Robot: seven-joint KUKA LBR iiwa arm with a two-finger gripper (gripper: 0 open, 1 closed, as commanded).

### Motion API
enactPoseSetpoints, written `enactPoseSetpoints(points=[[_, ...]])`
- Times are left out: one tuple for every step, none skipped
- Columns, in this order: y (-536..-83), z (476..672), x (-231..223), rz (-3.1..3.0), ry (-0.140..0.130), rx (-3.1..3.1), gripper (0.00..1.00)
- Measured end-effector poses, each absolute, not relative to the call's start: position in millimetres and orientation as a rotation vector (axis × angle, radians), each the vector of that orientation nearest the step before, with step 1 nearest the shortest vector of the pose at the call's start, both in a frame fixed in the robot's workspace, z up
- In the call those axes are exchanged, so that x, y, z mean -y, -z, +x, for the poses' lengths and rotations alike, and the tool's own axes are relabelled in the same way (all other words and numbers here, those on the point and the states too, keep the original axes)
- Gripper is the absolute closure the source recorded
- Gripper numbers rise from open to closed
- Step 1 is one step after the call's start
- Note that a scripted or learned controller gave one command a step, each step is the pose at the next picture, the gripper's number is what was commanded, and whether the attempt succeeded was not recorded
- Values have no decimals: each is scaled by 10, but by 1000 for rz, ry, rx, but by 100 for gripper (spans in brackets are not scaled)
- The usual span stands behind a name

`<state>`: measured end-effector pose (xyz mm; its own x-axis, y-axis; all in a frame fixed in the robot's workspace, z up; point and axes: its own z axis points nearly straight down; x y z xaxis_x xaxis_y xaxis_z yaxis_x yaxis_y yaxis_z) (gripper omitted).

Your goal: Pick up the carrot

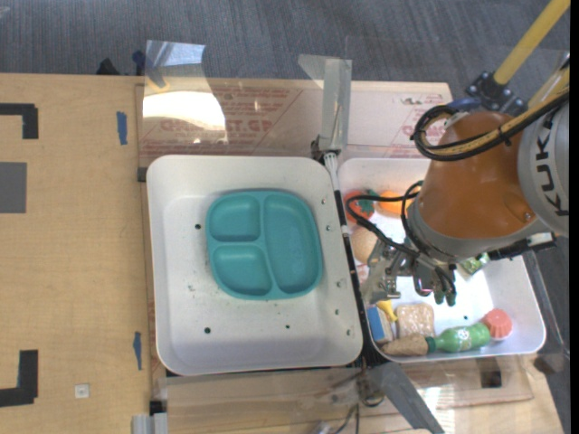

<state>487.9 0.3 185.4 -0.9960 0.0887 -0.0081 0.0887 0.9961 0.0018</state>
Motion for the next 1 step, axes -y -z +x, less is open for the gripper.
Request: enactPoseSetpoints(points=[[-2517, 4818, 882, -47, 4, -3130, 100]])
